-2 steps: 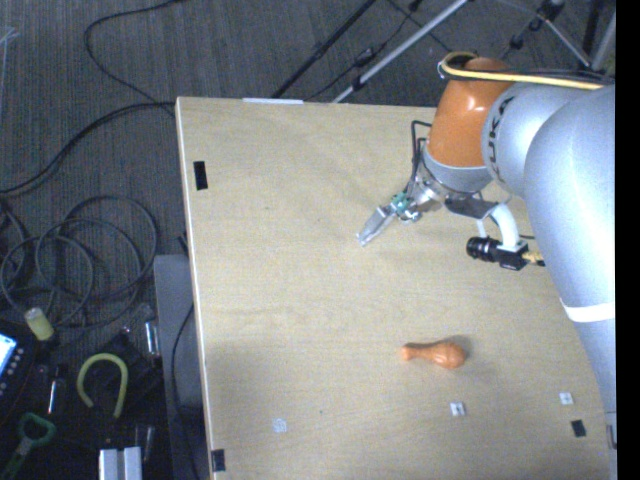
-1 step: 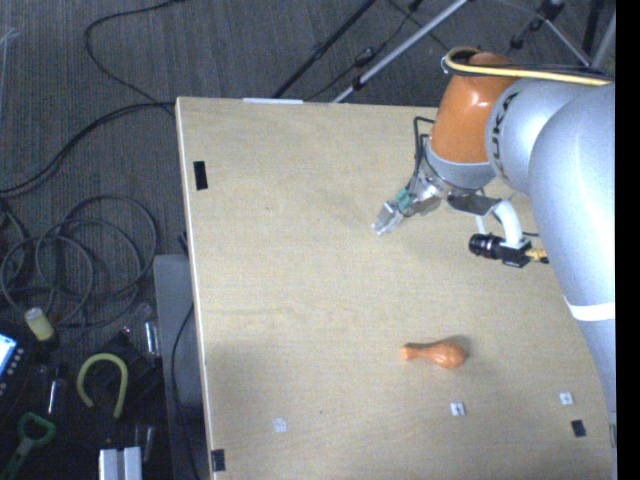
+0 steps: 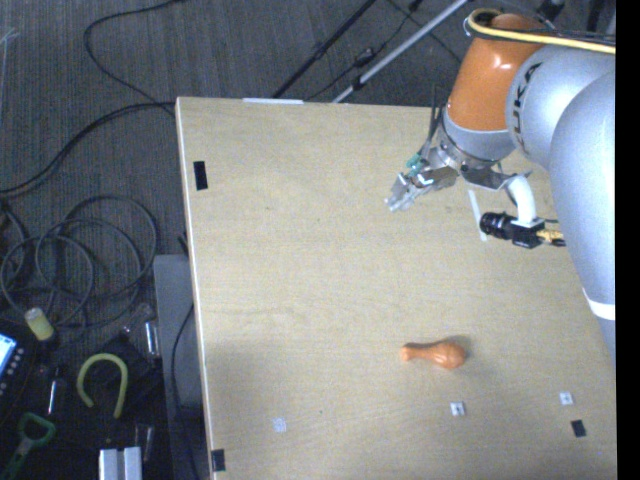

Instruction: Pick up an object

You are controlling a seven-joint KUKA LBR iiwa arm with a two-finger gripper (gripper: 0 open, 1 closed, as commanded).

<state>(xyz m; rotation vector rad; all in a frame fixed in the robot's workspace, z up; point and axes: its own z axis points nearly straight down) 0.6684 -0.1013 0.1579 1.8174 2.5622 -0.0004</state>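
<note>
A small orange, pear-shaped object (image 3: 435, 354) lies on its side on the tan bench top (image 3: 300, 268), toward the front right. My gripper (image 3: 404, 194) hangs over the back right part of the top, well behind the orange object and apart from it. Nothing shows in the gripper. The grey arm with its orange band (image 3: 495, 73) comes in from the upper right.
Small black and white markers (image 3: 457, 408) dot the front right of the top, and a black one (image 3: 200, 175) sits near its left edge. Cables and tools (image 3: 100, 378) lie on the floor to the left. A metal stand (image 3: 420, 28) crosses behind the bench.
</note>
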